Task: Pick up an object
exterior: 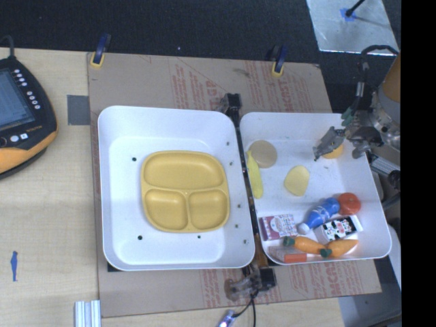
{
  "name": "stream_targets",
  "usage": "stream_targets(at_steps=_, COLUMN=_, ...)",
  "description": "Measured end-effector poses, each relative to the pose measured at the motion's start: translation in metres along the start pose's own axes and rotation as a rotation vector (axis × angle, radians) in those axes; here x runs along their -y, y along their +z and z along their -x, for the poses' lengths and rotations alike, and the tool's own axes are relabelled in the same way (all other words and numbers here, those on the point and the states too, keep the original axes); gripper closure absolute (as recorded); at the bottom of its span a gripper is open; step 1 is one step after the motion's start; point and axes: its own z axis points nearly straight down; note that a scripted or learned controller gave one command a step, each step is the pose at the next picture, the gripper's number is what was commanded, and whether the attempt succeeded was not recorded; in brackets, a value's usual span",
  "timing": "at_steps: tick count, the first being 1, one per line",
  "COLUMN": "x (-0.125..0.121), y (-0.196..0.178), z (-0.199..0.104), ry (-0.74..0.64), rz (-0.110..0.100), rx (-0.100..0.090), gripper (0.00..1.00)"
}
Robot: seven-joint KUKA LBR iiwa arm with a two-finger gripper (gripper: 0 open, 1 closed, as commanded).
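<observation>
The gripper hangs over the upper right part of the right bin, its dark fingers spread around a small yellow-orange piece that shows between them; whether they actually clamp it I cannot tell. From the left edge, a teach pendant with a dark screen and orange rim lies on the wooden bench. Next, the left bin holds a yellow divided plate with three compartments, lying flat in its middle. In the right bin, a yellow banana-like piece lies along the left wall, a tan round disc just beside it, and a pale yellow chip-like piece near the centre. Along the front edge are a small red-and-white packet, a carrot, a blue bottle, a black-and-white carton and a red tomato, crowded together.
</observation>
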Motion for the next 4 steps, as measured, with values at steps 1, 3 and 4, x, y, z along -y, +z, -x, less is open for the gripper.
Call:
stream_targets(at_steps=1, x=-0.046, y=0.133, z=-0.012, ry=-0.002, rz=-0.004, rx=0.001, gripper=0.0)
stream_targets(at_steps=3, x=0.001, y=0.151, z=-0.012, ry=-0.002, rz=-0.001, rx=0.001, gripper=0.0)
stream_targets(at_steps=4, x=0.0, y=0.141, z=-0.011, ry=-0.005, rz=-0.003, rx=0.002, gripper=1.0)
